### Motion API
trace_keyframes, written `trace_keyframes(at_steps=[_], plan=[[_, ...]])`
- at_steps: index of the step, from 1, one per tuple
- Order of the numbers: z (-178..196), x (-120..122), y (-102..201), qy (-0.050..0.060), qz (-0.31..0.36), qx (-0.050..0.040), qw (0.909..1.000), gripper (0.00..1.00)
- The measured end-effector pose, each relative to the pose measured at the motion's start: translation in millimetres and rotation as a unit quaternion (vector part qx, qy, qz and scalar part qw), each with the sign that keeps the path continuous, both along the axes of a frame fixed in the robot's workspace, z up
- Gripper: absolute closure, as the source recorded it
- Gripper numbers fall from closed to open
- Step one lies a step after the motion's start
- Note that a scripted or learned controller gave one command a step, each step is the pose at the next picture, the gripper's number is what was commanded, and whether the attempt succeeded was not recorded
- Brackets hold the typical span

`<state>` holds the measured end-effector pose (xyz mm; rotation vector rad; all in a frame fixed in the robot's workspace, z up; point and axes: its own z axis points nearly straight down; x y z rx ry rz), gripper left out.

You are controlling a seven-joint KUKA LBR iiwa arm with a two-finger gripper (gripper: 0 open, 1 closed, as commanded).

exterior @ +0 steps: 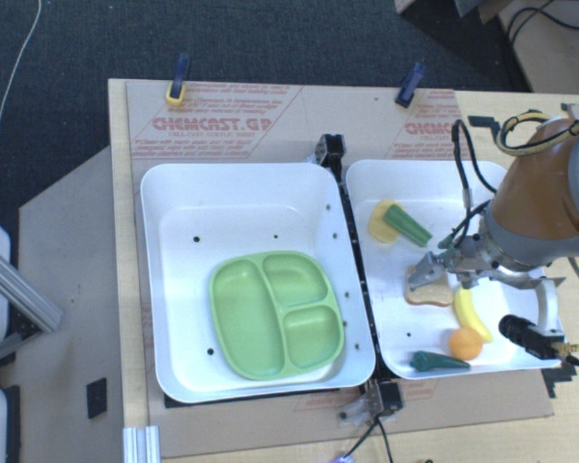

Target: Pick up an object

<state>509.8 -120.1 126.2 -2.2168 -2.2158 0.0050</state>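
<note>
My gripper (427, 274) hangs low in the right bin (398, 350), reaching in from the right. Its tip is directly over a flat tan slice (430, 296) and partly hides it. A small yellow banana (469, 313) lies just right of the slice, with an orange ball (465, 343) below it. Near the bin's front edge lies a dark green pod-shaped piece (438, 361). Farther back, a green cylinder (406, 225) rests against a yellow piece (381, 226).
The left bin (174, 201) holds a pale green divided plate (274, 313). A black clamp (330, 149) sits at the back between the two bins. The arm's orange band (540, 196) covers the right bin's right side.
</note>
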Motion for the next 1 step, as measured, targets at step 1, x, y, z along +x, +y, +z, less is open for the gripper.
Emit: trace_keyframes(at_steps=[1], plan=[[-43.4,-0.2,0.2,-0.002,-0.001,-0.0009,1.0000,0.00]])
